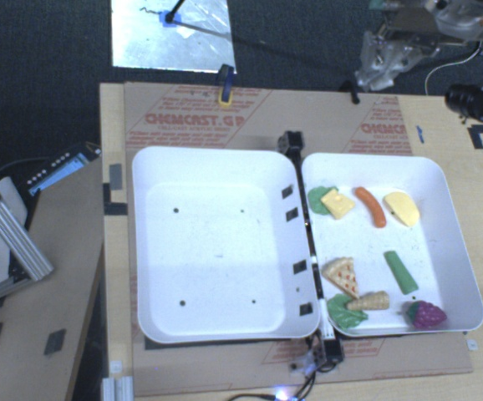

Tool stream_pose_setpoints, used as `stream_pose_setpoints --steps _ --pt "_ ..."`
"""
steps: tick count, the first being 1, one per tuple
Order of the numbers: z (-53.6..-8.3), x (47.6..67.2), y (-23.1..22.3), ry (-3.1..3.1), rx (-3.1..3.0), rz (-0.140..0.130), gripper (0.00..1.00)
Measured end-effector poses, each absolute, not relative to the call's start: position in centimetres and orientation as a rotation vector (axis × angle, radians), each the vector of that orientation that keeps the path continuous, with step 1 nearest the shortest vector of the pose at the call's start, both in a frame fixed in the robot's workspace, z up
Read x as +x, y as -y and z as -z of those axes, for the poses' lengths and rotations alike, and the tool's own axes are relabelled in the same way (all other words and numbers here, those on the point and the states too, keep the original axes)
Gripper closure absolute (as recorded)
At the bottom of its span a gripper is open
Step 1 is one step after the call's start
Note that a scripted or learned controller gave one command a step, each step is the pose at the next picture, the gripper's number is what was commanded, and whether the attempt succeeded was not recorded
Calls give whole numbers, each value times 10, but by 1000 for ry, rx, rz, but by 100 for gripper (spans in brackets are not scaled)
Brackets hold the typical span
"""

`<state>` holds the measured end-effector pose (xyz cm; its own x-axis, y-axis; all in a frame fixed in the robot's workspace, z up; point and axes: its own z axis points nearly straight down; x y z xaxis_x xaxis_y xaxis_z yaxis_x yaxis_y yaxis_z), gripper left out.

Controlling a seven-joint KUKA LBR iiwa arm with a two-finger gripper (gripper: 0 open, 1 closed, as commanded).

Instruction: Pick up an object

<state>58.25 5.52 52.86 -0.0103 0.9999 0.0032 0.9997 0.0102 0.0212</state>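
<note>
The right bin holds several toy foods: a yellow cheese block on a green leaf, an orange sausage, a yellow wedge, a green stick, a pizza slice, a tan cone on another green leaf, and purple grapes. My gripper hangs high beyond the bins' far edge at the upper right, well away from all of them. Nothing shows between its fingers.
The left bin lies beside the right one, joined by a black clip strip. A shiny sheet lies at the back left, and a yellow and blue clamp sits on the cardboard's far edge. Metal framing stands left.
</note>
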Motion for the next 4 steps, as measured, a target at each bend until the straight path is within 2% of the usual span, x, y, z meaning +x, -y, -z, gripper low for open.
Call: stream_pose_setpoints --steps 1,2,3,4 --pt "-530 534 -96 -2232 2212 -5 100" --pt "-429 484 -161 -2238 2213 10 100" --pt "-541 487 -196 -2228 2209 -21 100" --pt "-535 487 -150 -2218 2224 -2 100"
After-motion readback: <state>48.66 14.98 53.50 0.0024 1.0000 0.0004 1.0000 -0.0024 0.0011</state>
